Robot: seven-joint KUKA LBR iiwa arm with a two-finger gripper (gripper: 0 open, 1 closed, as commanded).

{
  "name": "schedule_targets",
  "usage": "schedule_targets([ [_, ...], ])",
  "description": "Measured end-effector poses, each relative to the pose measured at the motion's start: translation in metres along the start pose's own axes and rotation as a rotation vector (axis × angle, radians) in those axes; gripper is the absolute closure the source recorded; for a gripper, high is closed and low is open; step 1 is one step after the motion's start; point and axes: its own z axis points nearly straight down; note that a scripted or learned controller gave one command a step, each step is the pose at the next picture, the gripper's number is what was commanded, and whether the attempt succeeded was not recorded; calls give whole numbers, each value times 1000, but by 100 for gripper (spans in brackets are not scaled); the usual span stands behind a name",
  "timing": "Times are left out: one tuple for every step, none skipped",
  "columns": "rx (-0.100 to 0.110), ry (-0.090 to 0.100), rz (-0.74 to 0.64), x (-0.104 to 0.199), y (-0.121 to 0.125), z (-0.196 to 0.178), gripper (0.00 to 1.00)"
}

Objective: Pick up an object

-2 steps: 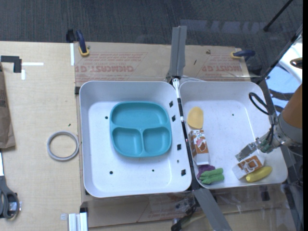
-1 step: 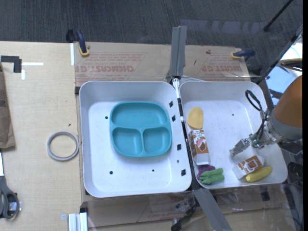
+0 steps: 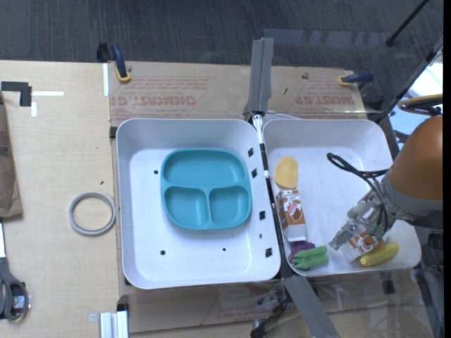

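Note:
In the right bin [image 3: 331, 129] my gripper [image 3: 350, 232] reaches in from the right and hangs low over the bin's front right part. Just beside its tip lie a white and orange packet [image 3: 366, 244] and a yellow banana-shaped toy [image 3: 379, 255]. A green toy [image 3: 310, 258] with a purple piece [image 3: 301, 246] rests at the front left of this bin. A brown and white snack packet [image 3: 292, 213] and a pale yellow round piece [image 3: 286, 171] lie along the left wall. I see nothing clearly between the fingers.
The left bin [image 3: 134, 210] holds a teal divided plate [image 3: 207, 189]. A grey tape ring [image 3: 92, 213] lies on the bench at the left, scissors [image 3: 10, 294] at the front left corner. A black cable [image 3: 349, 166] loops over the right bin.

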Motion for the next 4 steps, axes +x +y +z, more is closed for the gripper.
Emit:
schedule_targets([
  [0,0,-38,14,10,12,0],
  [0,-1,28,3,40,12,0],
  [1,-2,-82,3,68,12,0],
  [6,-10,-16,-3,85,11,0],
])
